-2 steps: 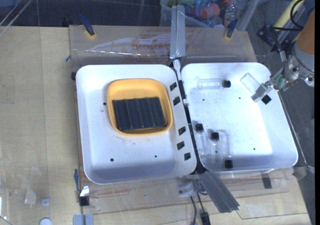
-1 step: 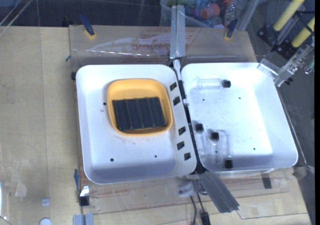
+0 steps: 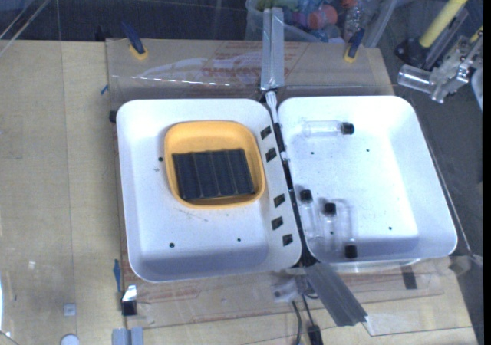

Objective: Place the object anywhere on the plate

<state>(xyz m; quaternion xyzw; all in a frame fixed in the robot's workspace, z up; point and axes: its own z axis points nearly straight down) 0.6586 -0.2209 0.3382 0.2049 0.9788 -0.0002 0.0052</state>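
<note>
Resting flat on the yellow plate (image 3: 215,133), the dark ridged block (image 3: 213,173) covers the plate's near half (long side running left to right). The plate sits in the left bin (image 3: 146,244). Clear black-capped vials (image 3: 326,217) lie right of the plate, in the right bin (image 3: 399,182). The gripper (image 3: 433,81) hangs far right of the plate, outside both bins; whether it is wide or narrow cannot be told.

You have open room above both bins. The dark ridged block (image 3: 213,173) covers most of the yellow plate (image 3: 178,140). Clear bottles (image 3: 326,217) clutter the right bin (image 3: 399,182).
</note>
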